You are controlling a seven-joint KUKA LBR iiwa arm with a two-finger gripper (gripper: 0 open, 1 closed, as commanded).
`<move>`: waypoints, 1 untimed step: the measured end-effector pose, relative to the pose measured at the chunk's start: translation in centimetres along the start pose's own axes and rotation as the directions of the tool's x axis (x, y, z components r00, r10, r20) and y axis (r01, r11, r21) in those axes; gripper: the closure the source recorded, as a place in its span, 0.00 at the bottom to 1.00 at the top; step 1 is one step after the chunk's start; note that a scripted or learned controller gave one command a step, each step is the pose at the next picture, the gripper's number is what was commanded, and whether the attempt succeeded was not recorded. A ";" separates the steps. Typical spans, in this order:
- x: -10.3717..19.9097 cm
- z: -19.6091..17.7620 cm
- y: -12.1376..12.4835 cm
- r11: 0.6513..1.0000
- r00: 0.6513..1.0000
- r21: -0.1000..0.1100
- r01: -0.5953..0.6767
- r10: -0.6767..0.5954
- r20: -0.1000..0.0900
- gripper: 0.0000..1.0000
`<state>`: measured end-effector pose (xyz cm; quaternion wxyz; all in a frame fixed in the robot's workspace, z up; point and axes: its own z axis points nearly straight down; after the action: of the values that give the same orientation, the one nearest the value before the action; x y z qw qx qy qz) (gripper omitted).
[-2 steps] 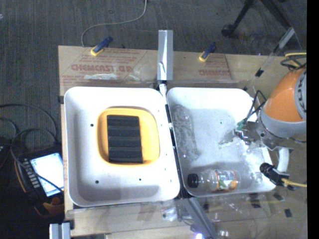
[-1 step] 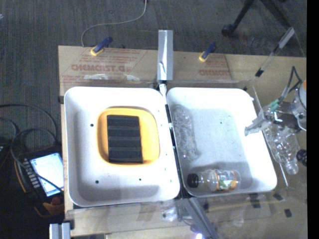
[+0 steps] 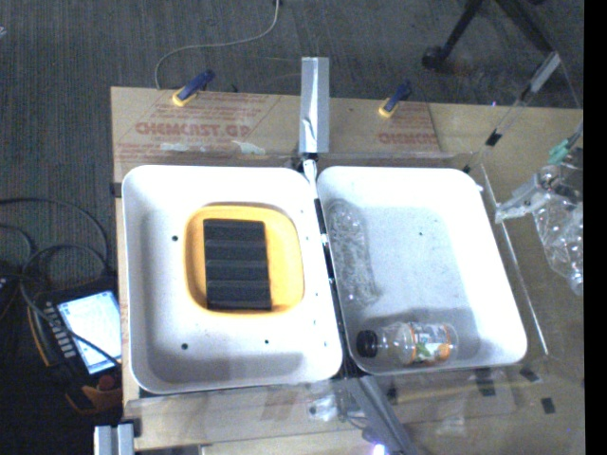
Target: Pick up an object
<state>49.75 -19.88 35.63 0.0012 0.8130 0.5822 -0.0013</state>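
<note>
Two white bins sat side by side on the tabletop [image 3: 133,121], which was covered with brown cardboard. Left bin [image 3: 152,254] held a yellow tray-like object [image 3: 194,254] with a black ribbed block [image 3: 237,264] set into its middle, lying roughly central in the bin. Right bin [image 3: 484,254] held two clear plastic bottles. One clear bottle [image 3: 348,252], crumpled and without visible label, lay along the bin's left wall, lengthwise from back to front. Second bottle [image 3: 408,341], with a dark cap and an orange-green label, lay on its side along the near wall, cap pointing left, close to the near end of the first bottle; contact between them could not be judged.

Gripper: state could not be told from this view. Some clear and metallic hardware [image 3: 555,207] sat at the right edge, beyond the right bin, too indistinct to identify.

Two blue-and-yellow clamps [image 3: 193,87] [image 3: 395,99] sat on the far edge of the cardboard.
</note>
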 end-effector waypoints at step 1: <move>-0.8 -7.8 -1.1 0.983 0.983 -0.001 -0.181 0.181 0.000 0.00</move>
<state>48.44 -20.27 43.42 0.0018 0.8626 0.5059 -0.0012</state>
